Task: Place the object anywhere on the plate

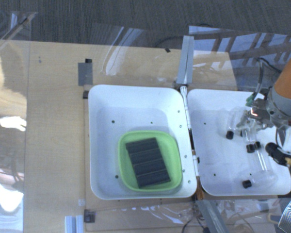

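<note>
A black ridged rectangular object (147, 162) lies flat on the green plate (172, 152), which sits in the left white bin (102, 130). The object rests slightly askew, inside the plate's rim. My gripper (240, 142) hangs over the right white bin (208, 178), well to the right of the plate. Its clear fingers with dark tips are spread open and nothing is between them.
The grey arm with its orange band (287, 84) reaches in from the right edge above the right bin. A grey metal bracket (185, 62) stands behind the seam between the two bins. Wooden bench top surrounds the bins on the left.
</note>
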Available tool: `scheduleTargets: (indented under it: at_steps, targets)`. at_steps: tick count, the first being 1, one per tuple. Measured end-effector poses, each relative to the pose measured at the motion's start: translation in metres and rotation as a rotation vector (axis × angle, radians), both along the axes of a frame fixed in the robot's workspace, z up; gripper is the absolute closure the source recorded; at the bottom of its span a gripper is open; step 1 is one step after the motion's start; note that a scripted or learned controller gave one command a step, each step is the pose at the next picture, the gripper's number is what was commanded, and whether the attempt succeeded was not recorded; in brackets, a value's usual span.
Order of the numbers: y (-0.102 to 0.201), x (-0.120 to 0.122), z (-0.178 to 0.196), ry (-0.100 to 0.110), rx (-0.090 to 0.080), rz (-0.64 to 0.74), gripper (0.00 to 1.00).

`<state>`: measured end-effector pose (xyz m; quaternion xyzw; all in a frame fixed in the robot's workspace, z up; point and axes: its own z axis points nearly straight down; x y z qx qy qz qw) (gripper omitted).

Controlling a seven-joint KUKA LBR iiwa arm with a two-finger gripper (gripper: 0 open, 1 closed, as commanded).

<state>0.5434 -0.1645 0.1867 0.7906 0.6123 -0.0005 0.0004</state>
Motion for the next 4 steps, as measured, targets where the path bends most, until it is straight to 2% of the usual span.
scheduleTargets:
  at_steps: [1,2,3,4]
  targets:
    - [0.093,-0.046,-0.005,0.002,0.002,0.121,1.00]
    - [0.168,-0.055,-0.005,0.003,0.002,0.139,1.00]
    - [0.218,-0.055,0.011,0.001,0.001,0.267,1.00]
    - [0.271,-0.056,0.004,0.002,0.001,0.367,1.00]
